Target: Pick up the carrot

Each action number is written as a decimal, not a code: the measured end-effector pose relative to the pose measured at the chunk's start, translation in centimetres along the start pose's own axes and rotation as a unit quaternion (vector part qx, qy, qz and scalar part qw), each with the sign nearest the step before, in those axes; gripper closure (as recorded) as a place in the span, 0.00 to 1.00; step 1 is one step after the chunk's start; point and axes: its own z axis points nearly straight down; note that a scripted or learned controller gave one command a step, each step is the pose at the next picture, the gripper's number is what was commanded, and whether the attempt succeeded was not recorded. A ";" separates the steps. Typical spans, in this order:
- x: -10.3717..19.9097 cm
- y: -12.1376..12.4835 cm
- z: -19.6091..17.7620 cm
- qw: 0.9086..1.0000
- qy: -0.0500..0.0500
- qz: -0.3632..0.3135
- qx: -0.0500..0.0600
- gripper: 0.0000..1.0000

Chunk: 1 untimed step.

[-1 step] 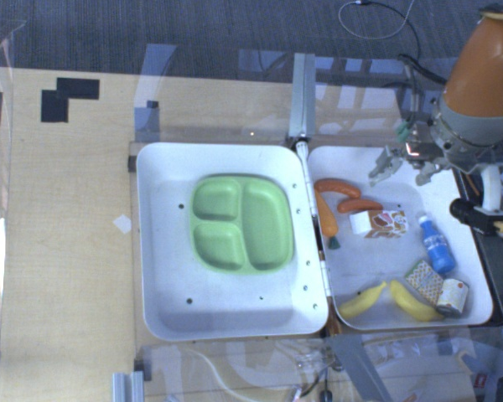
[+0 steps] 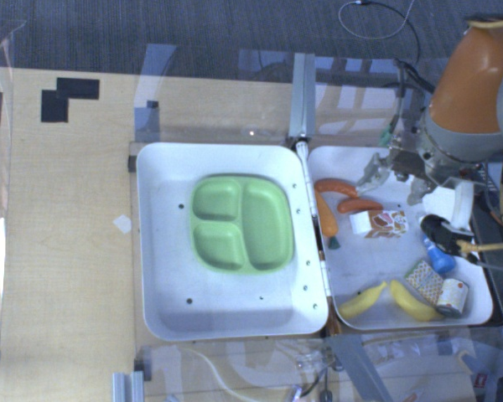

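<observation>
Two white bins lie side by side; the carrot (image 2: 325,219) rests in the right bin (image 2: 352,258) against its left wall, beside two sausages (image 2: 348,198). The gripper (image 2: 396,174) hovers nearby, fingers spread and empty. Probably light, stiff and smooth, the carrot seems best grasped across its thick middle.

**End effector above the right bin's far side**

The right bin (image 2: 486,308) is the landmark. Against its left wall lies the carrot (image 2: 326,216), green tip toward the near side. Two sausages (image 2: 349,198) lie just right of the carrot. Two bananas (image 2: 390,300) rest along the near wall. The end effector (image 2: 396,174) hangs over the far side, apart from the carrot. Left of this bin, another bin holds a green divided plate (image 2: 239,224).
</observation>
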 end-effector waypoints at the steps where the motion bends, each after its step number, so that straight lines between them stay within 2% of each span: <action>1: 0.1 0.2 -0.9 1.000 0.000 -0.002 0.000 1.00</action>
